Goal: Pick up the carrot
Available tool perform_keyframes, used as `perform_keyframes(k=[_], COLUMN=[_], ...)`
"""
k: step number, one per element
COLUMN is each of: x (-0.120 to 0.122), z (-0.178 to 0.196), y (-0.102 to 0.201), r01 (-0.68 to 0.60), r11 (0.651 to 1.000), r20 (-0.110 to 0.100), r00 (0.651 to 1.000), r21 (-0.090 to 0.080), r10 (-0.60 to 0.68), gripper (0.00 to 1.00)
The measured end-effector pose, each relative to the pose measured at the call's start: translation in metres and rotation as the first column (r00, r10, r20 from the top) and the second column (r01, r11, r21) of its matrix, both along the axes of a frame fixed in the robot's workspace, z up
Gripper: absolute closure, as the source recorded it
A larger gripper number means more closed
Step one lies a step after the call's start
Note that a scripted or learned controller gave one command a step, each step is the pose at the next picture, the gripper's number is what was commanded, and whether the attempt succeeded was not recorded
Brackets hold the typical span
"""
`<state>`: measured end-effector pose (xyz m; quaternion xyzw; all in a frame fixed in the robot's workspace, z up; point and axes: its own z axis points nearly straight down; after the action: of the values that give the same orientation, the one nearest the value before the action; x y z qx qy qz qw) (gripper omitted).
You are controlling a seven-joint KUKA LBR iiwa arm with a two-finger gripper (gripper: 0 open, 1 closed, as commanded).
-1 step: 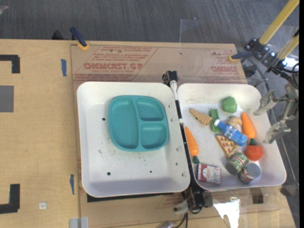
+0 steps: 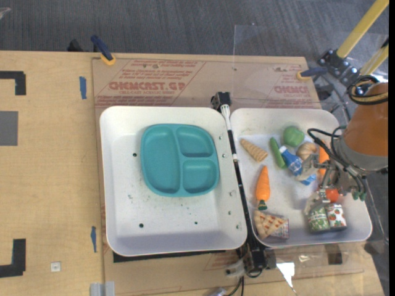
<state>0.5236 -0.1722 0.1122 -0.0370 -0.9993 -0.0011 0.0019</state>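
Gripper (image 2: 327,180) is low over the clutter at the right bin's (image 2: 364,230) right side; can't tell its state. Carrot (image 2: 263,185) lies untouched mid-bin, left of it. No grasp yet; reach, grip and lift all left.

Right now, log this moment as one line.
carrot: lying in right bin, untouched | gripper: over bin's right side, apart from carrot

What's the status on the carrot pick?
Gripper low over right white bin, near its right side. Orange toy carrot lies apart, untouched, left-centre. Green pickle-shaped toy and waffle cone nearby.
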Motion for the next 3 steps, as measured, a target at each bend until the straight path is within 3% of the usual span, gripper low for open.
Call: perform_keyframes(k=[1, 2, 3], x=[0.015, 0.114, 0.047], z=[-0.022, -0.025, -0.024], y=[0.001, -0.033, -0.049], r01=[0.402, 0.235, 0.456], r11=[0.916, 0.972, 0.89], r20=[0.013, -0.014, 0.011], r00=[0.916, 0.972, 0.89], r21=[0.001, -0.003, 0.003], r10=[-0.402, -0.235, -0.456], gripper=[0.0, 0.0, 0.0])
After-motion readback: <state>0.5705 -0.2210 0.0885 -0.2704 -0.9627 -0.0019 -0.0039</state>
